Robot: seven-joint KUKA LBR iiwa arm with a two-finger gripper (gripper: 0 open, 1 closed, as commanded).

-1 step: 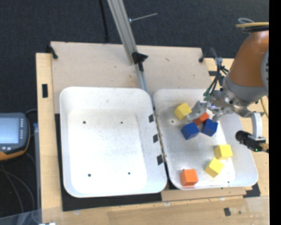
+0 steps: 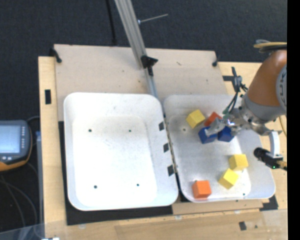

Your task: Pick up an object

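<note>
Several small blocks lie in the right bin (image 2: pixel 187 149). A yellow block (image 2: pixel 195 119) and a red-orange block (image 2: pixel 212 118) sit near its far side, with two blue blocks (image 2: pixel 206 135) just in front of them. My gripper (image 2: pixel 226 127) hangs low over the right-hand blue block (image 2: pixel 225 135), partly covering it. Whether it touches that block is unclear. Two more yellow blocks (image 2: pixel 238 161) (image 2: pixel 229 178) and an orange block (image 2: pixel 201 188) lie toward the near edge. The grey arm with its orange band (image 2: pixel 267 84) comes in from the right.
The left bin (image 2: pixel 72 134) stands beside the right one, with only a narrow gap between them. A slanted metal rail (image 2: pixel 132 29) rises from the far side of the bench. A handheld pendant (image 2: pixel 7 141) rests off the bench at left.
</note>
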